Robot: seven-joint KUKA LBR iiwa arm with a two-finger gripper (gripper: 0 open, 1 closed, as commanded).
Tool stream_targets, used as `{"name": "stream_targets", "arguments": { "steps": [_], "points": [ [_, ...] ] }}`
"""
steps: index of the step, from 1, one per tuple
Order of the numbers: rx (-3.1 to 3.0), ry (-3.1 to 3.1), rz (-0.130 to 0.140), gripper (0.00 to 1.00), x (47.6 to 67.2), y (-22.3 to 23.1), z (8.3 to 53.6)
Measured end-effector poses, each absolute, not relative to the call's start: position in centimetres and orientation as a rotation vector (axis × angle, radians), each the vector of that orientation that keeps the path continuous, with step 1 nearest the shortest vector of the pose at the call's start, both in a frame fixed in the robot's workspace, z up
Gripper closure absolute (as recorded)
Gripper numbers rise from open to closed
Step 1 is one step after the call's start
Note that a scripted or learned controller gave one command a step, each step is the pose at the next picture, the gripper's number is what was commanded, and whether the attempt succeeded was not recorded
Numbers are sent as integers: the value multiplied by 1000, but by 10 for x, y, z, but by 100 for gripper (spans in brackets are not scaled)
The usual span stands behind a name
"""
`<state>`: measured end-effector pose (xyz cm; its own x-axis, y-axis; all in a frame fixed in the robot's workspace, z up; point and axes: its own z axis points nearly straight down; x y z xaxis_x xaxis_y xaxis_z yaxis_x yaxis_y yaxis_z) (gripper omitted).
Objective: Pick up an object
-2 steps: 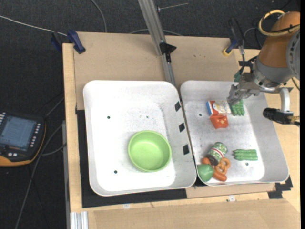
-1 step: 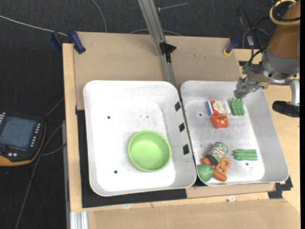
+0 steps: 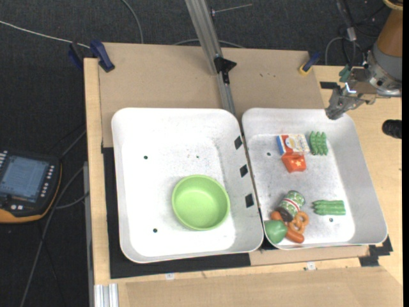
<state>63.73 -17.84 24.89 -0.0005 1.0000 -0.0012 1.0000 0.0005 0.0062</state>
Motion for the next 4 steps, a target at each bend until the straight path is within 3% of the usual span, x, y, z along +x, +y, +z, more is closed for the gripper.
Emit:
{"name": "stream_targets", "arguments": {
  "steps": [1, 4],
  "points": [
    [2221, 2221, 1, 100, 638, -178, 250],
    [2217, 2227, 1, 100, 649, -2, 230]
  ]
}}
